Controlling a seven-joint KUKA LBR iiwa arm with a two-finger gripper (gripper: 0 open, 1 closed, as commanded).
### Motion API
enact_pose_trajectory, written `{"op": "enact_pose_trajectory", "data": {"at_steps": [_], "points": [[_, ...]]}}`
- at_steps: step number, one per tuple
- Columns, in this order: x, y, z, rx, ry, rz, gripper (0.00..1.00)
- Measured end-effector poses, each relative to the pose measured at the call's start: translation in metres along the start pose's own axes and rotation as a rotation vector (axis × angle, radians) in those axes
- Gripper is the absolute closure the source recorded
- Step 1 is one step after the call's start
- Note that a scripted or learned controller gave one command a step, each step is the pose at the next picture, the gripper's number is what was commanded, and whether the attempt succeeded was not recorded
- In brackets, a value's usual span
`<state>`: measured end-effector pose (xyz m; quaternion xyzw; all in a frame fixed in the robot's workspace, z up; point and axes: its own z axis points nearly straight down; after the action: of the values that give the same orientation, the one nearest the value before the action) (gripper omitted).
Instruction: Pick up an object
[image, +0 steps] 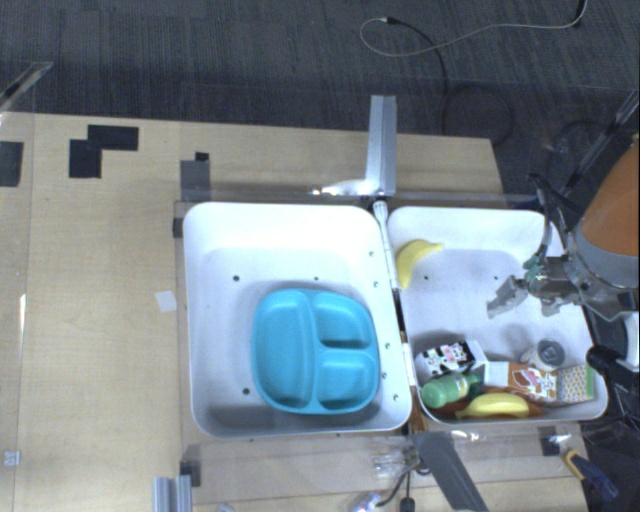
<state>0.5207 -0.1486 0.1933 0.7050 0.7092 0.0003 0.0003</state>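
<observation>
**Claw over the right bin, nothing lifted yet**

The claw (520, 292) hangs above the right bin (470, 225), and I cannot tell whether it is open or closed; nothing shows between its tips. The pick looks not yet done. Candidates lie in that bin: a yellow banana-shaped piece (413, 258) near its upper left corner, and along its lower edge a green bottle (445, 390), a second banana (497, 405) and a small carton (533, 381). Descent, grasp and lift remain.

Yellow banana (415, 257) at right bin's (470, 222) far-left corner; w/ second banana (497, 405), green bottle (446, 390), black-white carton (446, 357), orange pkg (531, 380) clustered along near edge.
</observation>
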Motion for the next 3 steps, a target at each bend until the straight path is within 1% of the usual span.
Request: {"op": "enact_pose_trajectory", "data": {"at_steps": [1,2,3], "points": [[-0.053,-0.029,0.100,-0.005,-0.003,-0.151,0.00],[-0.034,-0.025,0.101,-0.025,-0.019,-0.490,0.00],[0.004,-0.024,0.102,-0.031,-0.009,0.153,0.00]]}}
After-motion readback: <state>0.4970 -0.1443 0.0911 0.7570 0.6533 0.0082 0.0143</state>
